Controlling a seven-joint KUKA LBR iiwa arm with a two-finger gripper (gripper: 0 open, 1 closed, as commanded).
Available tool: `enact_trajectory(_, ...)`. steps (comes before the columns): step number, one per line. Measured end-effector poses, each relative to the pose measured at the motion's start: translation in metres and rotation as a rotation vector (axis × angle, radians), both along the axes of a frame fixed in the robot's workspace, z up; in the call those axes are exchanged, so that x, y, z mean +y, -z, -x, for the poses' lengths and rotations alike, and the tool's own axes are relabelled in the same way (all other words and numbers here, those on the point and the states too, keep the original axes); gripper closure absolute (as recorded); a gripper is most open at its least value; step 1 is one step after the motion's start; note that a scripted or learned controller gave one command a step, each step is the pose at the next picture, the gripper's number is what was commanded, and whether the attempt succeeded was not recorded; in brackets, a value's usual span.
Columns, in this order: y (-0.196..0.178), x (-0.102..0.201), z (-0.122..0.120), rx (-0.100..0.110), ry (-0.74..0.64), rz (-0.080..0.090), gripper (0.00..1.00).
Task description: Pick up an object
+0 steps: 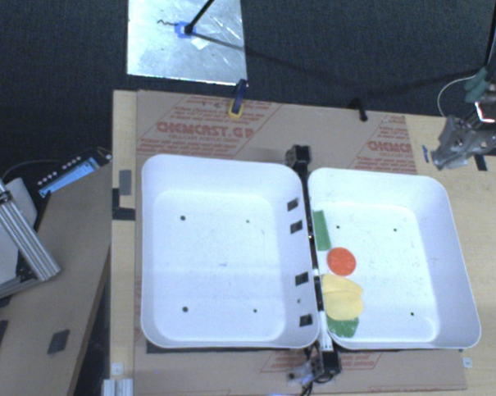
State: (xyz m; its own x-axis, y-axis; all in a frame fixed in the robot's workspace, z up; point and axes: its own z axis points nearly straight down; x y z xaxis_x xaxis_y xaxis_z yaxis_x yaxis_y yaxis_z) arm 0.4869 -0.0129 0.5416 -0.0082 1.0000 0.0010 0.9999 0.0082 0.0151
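Objects are all bunched along the left wall of the right bin (pixel 443 243): a green strip (pixel 320 229) at the top, an orange disc (pixel 341 260) just below it, then a yellow blob (pixel 342 297) lying partly over a green piece (pixel 343 325) near the front edge. Left bin (pixel 169 313) sits right next to it on the tabletop (pixel 202 121). End effector (pixel 457 145) is up at the far right, off past the right bin's back corner and well apart from the objects; can't tell how it's set, too blurry and small.
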Motion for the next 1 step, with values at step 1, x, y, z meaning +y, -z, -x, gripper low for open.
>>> enact_trajectory(1,0.0063,-0.1141,0.0012,0.011,0.018,0.004,1.0)
